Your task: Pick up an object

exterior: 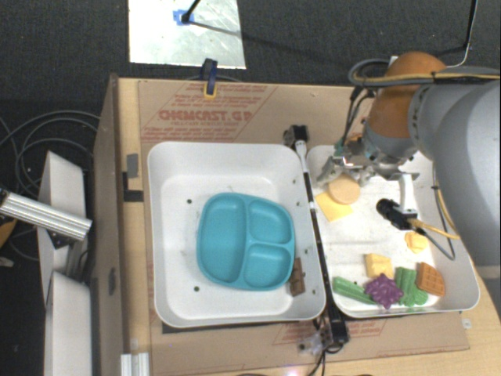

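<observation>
Over the right bin [458, 284], the hand [344, 171] is hanging just above a round tan disc [343, 190]; whether it is clenched cannot be told. Beside the disc, a yellow wedge [333, 207] is lying.

Two bins [168, 210] of smooth, glossy white plastic. Divided plate [244, 241] of matt turquoise plastic. Toy foods [391, 282] of smooth coloured plastic. Base board [205, 112] of matt brown cardboard with red print. Arm [462, 124] of smooth grey metal; sheet [186, 22] of dull, reflective metal.
</observation>
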Controlling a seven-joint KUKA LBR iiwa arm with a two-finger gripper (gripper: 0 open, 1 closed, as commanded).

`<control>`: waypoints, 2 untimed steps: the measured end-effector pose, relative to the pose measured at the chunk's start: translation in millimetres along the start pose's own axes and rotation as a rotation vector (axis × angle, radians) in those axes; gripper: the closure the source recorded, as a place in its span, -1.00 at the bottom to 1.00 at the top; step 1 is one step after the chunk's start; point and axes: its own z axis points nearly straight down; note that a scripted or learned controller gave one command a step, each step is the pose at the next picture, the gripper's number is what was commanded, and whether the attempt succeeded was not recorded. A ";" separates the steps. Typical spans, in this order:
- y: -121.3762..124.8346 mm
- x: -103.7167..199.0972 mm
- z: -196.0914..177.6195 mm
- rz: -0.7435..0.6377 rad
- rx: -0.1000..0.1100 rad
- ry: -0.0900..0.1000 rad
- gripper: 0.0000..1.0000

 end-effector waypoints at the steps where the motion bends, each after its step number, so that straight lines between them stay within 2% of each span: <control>1: 1.7 0.3 -11.6 -0.002 -0.005 0.001 1.00; 2: -62.5 -87.0 -93.6 0.012 -0.004 -0.004 1.00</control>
